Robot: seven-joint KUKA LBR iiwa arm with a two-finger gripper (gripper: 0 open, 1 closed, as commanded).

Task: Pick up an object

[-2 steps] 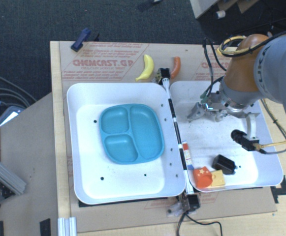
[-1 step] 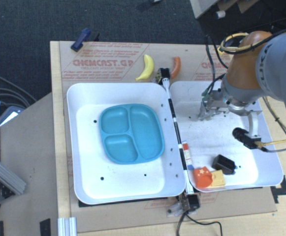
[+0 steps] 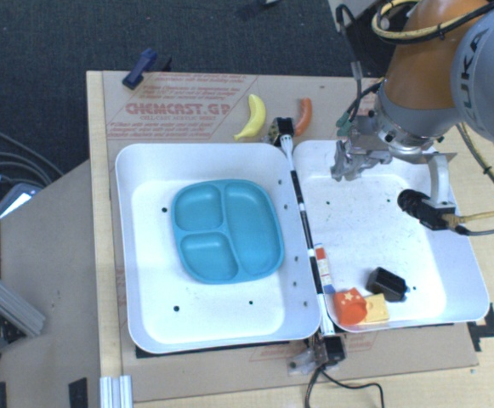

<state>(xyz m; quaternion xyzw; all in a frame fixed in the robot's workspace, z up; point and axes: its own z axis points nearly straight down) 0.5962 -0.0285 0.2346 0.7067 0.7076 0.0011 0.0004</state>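
We are looking down on a desk (image 3: pixel 110 253) where two shallow white bins are sitting side by side, as the grey arm (image 3: pixel 451 49) with its orange band is reaching in from the right. The hand (image 3: pixel 346 170) is hanging over the far left corner of the right bin (image 3: pixel 451 253), and we cannot tell whether it is spread or pressed together; we are seeing nothing between its tips.

The things on offer are lying at the near edge of the right bin, well apart from the hand: a small black block (image 3: pixel 388 283), and just beside it an orange piece (image 3: pixel 349 304) that is touching a yellowish block (image 3: pixel 376 311). A thin red-and-white stick (image 3: pixel 319 263) is resting along the divide between the bins.

In the left bin (image 3: pixel 144 313), a blue tray (image 3: pixel 227 230) with three compartments is lying flat near the middle.

Beyond the bins, on the brown board, a yellow banana (image 3: pixel 252 117) and an orange, carrot-like piece (image 3: pixel 303 116) are lying near each other. A blue object (image 3: pixel 139 69) is perching on the board's far left corner.
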